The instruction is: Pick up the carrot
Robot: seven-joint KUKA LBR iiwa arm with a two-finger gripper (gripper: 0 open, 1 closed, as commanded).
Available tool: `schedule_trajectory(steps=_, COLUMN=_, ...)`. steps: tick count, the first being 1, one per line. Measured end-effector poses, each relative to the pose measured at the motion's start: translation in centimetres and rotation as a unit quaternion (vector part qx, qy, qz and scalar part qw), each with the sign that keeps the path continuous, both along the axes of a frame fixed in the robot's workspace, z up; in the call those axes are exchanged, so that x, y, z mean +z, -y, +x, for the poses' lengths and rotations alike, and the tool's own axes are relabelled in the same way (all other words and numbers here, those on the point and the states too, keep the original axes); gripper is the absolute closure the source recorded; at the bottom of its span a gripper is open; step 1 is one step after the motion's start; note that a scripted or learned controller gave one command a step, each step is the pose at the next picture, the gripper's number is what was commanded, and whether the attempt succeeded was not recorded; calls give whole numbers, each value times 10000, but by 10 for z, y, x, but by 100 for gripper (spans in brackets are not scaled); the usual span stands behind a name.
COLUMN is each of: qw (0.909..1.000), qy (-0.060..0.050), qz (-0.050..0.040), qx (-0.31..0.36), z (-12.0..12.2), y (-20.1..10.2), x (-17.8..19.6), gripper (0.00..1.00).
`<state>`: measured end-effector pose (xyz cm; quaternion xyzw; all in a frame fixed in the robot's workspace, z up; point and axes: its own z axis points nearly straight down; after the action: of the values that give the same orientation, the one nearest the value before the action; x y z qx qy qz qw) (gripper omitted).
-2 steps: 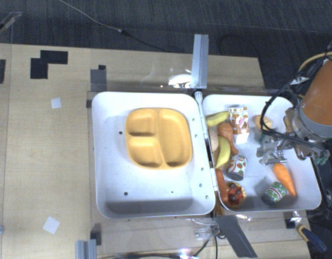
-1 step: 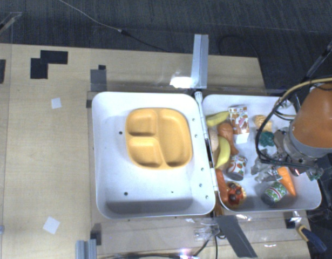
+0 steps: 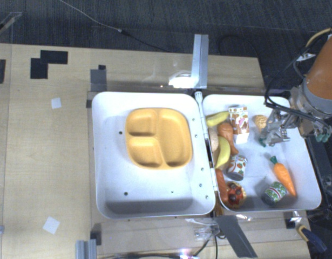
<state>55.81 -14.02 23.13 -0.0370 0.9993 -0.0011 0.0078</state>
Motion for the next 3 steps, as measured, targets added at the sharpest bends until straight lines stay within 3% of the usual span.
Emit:
schedule_trajectory(steps=1, qw=9989, qy=-76, qz=12, qx=-471, z=-60, y=48, x=-99, gripper=100)
schedule_trajectory(steps=2, qw=9943, qy=-4, qz=11, qx=-1064, z=-68, y=19, x=-21, gripper=100)
schedule_trajectory(steps=3, qw=9995, qy=-3, qz=-10, qx=308, z=-66, y=23, x=-141, gripper=100)
